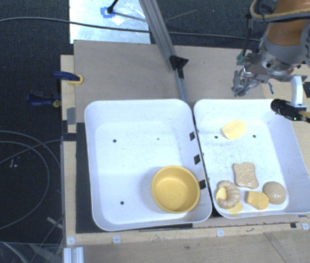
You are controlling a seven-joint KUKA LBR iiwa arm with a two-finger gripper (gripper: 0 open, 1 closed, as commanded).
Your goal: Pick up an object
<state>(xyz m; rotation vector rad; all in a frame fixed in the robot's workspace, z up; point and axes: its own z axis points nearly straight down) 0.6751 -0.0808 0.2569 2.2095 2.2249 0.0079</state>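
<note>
My gripper (241, 87) hangs above the far edge of the right bin (303, 163), near its back left corner, with nothing visible between its fingers. In that bin lie a pale yellow chip-like piece (234, 130) toward the back, a tan toast slice (246, 175), a ring-shaped pastry (227, 194), a small yellow corn-like piece (257, 200) and a round beige bun (274, 192) near the front. A yellow bowl (175, 188) sits in the left bin (116, 125) at its front right.
A slanted grey pole (163, 34) runs from the top down to the gap between the bins. Blue and yellow clamps (61, 86) grip the bench's left edge. Cables lie on the dark floor at left.
</note>
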